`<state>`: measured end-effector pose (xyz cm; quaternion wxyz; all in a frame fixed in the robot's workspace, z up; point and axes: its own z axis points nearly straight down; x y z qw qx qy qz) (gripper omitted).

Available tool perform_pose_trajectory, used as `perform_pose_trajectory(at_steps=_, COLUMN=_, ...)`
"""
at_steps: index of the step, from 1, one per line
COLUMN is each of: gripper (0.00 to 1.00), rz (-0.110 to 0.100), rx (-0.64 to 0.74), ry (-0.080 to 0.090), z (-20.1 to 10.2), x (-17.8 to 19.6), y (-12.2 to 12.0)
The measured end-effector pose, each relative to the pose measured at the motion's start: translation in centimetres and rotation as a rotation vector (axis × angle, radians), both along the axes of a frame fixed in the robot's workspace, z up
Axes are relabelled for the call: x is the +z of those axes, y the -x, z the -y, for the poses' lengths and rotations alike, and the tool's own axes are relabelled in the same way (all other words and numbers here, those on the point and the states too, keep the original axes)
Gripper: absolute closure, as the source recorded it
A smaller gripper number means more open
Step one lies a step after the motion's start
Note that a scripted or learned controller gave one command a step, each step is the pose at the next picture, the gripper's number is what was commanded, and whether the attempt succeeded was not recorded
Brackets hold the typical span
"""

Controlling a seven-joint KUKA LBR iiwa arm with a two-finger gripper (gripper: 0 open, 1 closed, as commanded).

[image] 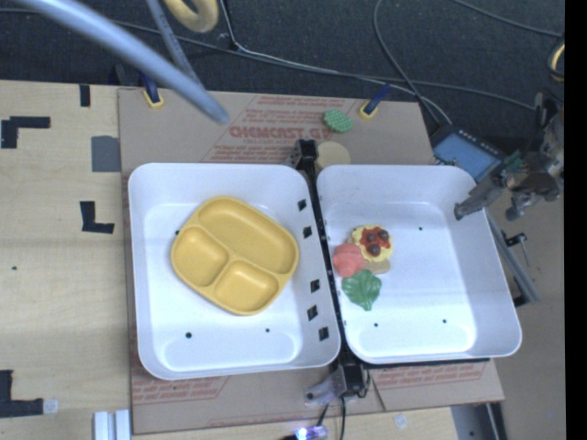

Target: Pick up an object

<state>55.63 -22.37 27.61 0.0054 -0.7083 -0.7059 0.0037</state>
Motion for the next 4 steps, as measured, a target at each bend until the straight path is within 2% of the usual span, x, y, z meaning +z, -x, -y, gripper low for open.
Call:
perform_pose_trajectory(at_steps=1, gripper=0.00, rz=0.011, rx=0.004, ry=0.003, z=-0.1, x=0.7, y=-0.2)
perform_pose_trajectory(at_steps=2, gripper=0.00, rz=0.008, rx=0.005, ry=0.003, z=-0.4, x=-5.5, y=-0.8)
perform_pose_trajectory(at_steps=4, gripper=0.00, rz=0.007, rx=0.004, ry=0.002, z=-0.1, x=-17.6, y=0.3)
